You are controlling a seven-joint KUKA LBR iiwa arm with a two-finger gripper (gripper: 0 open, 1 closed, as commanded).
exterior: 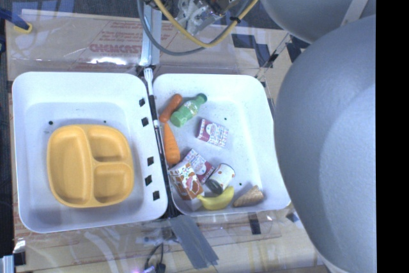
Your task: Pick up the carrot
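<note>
1. The carrot [171, 145] lies in the right bin [259, 89], against its left wall, below a green bottle [187, 111].
2. The gripper [203, 6] hangs above the bins, far from it; whether it grips anything cannot be told.
3. Reaching, grasping and lifting all remain.

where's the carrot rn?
The carrot lies in the right bin against its left wall, just below the green bottle and above the snack packets. The gripper is above the bins' far edge.

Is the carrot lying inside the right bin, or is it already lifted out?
Inside. The carrot lies flat on the floor of the right bin, along its left wall, below the green bottle.
</note>
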